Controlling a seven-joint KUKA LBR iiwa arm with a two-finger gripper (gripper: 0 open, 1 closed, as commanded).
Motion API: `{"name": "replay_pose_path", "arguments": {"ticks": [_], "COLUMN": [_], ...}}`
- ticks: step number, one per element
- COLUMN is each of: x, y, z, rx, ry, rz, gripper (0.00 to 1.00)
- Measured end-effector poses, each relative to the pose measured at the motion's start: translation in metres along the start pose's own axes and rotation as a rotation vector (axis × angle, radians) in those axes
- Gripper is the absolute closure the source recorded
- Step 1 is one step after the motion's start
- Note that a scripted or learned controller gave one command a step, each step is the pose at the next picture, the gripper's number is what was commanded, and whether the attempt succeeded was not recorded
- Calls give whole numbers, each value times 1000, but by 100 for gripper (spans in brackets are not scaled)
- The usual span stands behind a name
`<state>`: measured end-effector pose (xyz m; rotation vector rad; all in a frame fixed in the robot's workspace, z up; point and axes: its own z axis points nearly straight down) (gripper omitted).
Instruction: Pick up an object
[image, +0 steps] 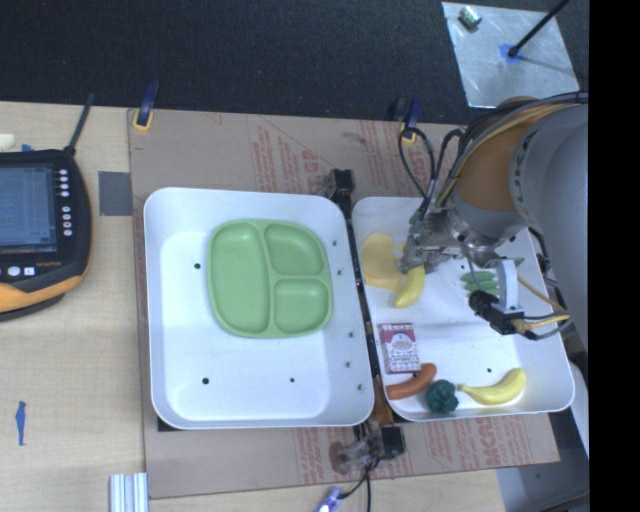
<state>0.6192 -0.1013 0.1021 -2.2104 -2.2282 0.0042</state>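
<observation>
My gripper (418, 262) hangs low over the upper left part of the right bin (540, 400), straight above a small yellow banana-like piece (409, 289). Beside it to the left lies a pale yellow cheese-like slab (378, 260). Further down the bin lie a red-and-white card box (399, 347), an orange carrot-like stick (411, 382), a green broccoli piece (442, 397) and a yellow banana (495, 389). A green item (480, 283) peeks out under the wrist. The arm's body hides the bin's upper right.
The left bin (180, 380) holds a green divided plate (269, 277). A teach pendant (40, 235) lies at the far left on the bench. Cables loop around the wrist at the right bin's far side.
</observation>
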Motion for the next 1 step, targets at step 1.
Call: {"name": "replay_pose_path", "arguments": {"ticks": [1], "x": [55], "y": [-14], "z": [-90], "rx": [-2], "ry": [1], "rz": [4], "gripper": [100]}}
